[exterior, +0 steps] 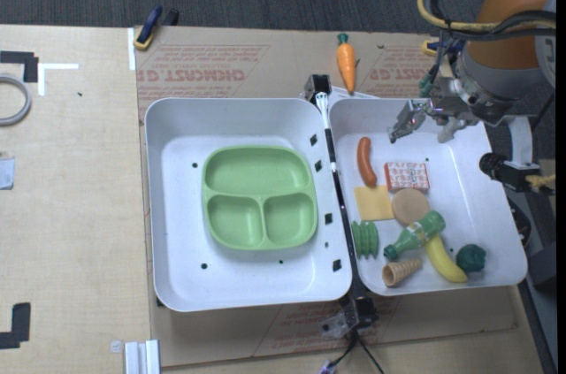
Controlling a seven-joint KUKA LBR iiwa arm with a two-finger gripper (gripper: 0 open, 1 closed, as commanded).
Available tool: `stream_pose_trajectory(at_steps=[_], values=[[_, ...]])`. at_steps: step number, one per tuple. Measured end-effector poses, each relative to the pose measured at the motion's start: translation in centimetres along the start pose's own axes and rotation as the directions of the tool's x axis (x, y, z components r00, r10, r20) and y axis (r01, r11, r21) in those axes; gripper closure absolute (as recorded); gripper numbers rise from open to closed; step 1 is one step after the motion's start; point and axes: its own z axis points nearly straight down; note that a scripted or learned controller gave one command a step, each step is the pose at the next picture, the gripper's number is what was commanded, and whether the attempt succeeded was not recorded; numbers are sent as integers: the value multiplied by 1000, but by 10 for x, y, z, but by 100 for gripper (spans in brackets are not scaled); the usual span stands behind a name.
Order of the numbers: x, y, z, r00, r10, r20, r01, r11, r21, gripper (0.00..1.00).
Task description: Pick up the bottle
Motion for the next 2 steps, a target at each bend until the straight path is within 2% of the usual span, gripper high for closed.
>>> stream_pose_trajectory(at_steps=[1, 2], values=[[0, 0, -10, 1000, 0, 1, 0, 1000, -1, 100], [14, -69, 45, 997, -82, 0, 82, 997, 0, 100]])
